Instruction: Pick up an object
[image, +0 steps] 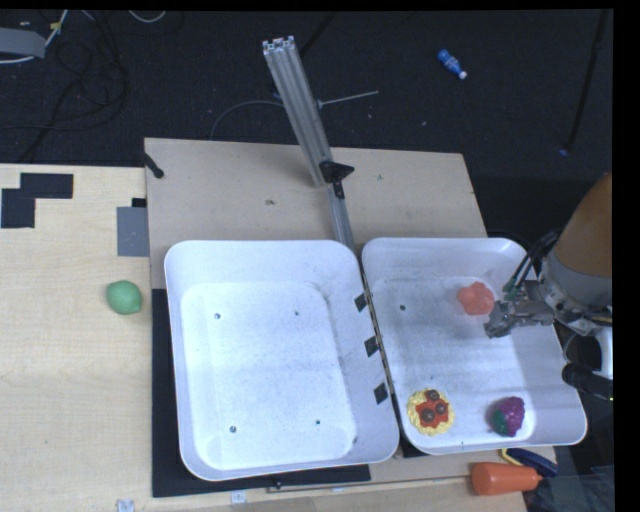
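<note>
No writing or labels can be read from the overhead camera. The hand hangs low over the right bin, and whether it is open or closed cannot be told. Just beside it, up and to its left, lies a pink-red object; nothing shows gripped. Below the hand, near the bin's front wall, sit a purple object and, further left, a yellow-and-red object. The left bin lies well apart.
</note>
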